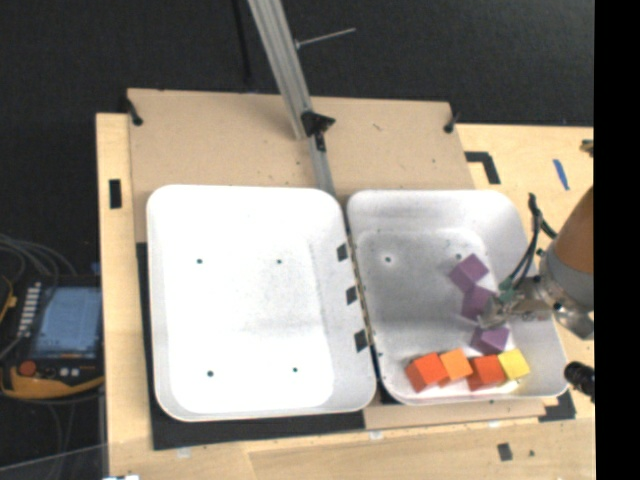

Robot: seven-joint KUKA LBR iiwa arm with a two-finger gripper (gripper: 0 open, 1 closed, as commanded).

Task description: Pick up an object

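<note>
Several blocks lie in the right bin [420, 228]. A purple block [468, 270] sits near the bin's right side, with a second purple block [477, 303] just below it and a third purple block [491, 340] lower still. Along the near wall stand two orange blocks [428, 370] [456, 364], a red-orange block [487, 371] and a yellow block [514, 365]. My gripper [500, 311] reaches in from the right, low over the bin, right beside the middle and lower purple blocks. Its tip is dark and small against them.
The left bin [245, 298] lies beside the right one, with black clips along their shared wall. A metal pole [285, 63] slants from the top toward the bins. A blue-screened device [60, 328] sits off the bench at left.
</note>
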